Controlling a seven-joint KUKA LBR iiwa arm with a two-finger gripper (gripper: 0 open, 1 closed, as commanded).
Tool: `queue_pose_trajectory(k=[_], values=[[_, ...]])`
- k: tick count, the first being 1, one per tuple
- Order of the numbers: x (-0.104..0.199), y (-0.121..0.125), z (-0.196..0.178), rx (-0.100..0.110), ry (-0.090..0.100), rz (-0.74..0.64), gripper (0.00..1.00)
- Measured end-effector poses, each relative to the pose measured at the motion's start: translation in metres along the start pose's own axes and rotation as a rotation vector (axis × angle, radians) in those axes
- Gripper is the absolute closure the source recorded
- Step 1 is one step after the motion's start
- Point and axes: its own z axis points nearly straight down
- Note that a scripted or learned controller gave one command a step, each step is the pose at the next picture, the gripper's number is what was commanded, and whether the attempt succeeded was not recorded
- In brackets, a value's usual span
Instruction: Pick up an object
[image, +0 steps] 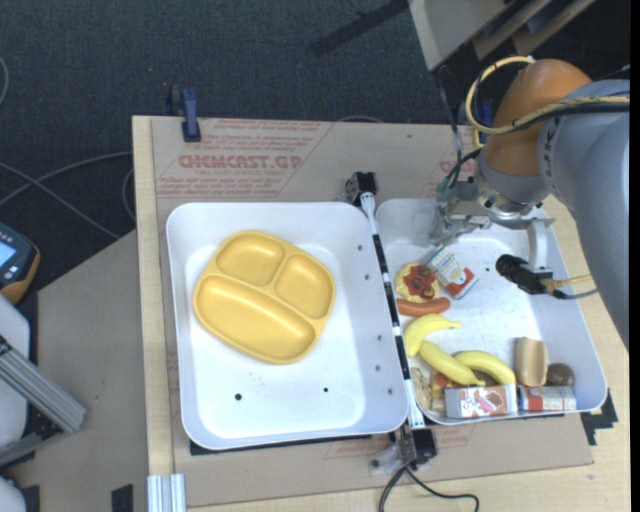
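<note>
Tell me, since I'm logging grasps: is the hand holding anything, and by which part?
Cannot be told. The hand sits over the right bin just above a small carton.

My left bin (200, 400) is white, and the divided plate (263, 294) in it is plain yellow all over. At three o'clock of it, the right bin (570, 330) is white too, with yellow bananas (455, 362), a red-and-white carton (452, 274) and a red-and-white box (480, 402). A brown bread roll (530, 360) at five o'clock. My arm (590, 130) is grey, its band (530, 110) orange. The table (260, 160) is tan with red lettering.
</note>
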Motion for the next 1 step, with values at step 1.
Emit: queue_pose_trajectory(k=[1], values=[[0.0647, -0.0642, -0.0939, 0.001, 0.003, -0.004, 1.0]])
